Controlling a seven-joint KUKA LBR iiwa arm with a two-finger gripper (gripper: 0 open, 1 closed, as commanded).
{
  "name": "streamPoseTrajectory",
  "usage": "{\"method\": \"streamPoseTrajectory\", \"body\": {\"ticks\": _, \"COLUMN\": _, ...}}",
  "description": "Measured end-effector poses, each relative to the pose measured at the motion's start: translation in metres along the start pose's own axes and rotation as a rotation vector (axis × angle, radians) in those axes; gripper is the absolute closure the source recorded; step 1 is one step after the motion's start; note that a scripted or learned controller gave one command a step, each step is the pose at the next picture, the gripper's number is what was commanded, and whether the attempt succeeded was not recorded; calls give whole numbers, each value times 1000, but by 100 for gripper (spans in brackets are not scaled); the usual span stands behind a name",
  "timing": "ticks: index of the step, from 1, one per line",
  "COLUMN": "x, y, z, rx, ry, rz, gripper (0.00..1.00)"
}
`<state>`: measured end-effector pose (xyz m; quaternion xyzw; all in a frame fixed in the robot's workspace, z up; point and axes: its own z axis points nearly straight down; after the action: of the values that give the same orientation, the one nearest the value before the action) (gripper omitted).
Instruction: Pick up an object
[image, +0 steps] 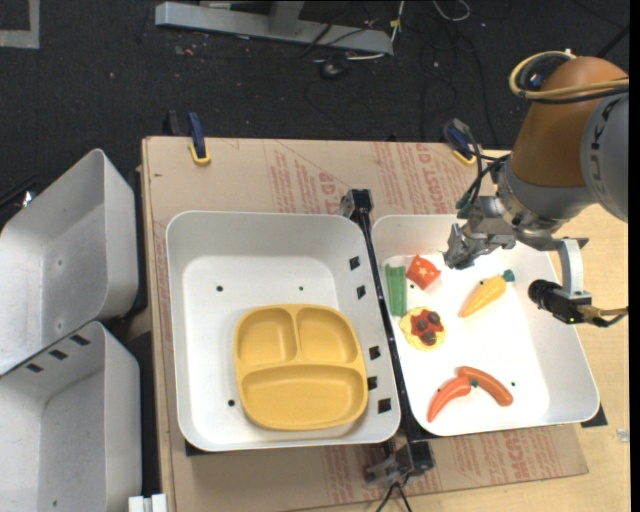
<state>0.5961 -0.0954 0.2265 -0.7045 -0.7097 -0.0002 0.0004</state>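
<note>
The right bin (560, 385) holds several toy foods: a red pepper piece (423, 271), a green strip (396, 289), a yellow-orange carrot-like piece (484, 296), a small yellow pizza with dark toppings (424, 327) and an orange-and-red hot dog (470, 390). My gripper (460, 252) hangs over the bin's back part, just right of and above the red pepper. Nothing shows between its fingers.
The left bin (200, 260) carries a yellow divided plate (299, 365). A black divider (375, 300) runs between the two bins. Spare white bins (60, 250) lean at the far left. Blue clamps (198, 138) hold the board's back edge.
</note>
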Motion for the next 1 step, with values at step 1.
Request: {"method": "streamPoseTrajectory", "body": {"ticks": 1, "x": 55, "y": 1, "z": 9, "rx": 1, "ry": 1, "rz": 0, "gripper": 100}}
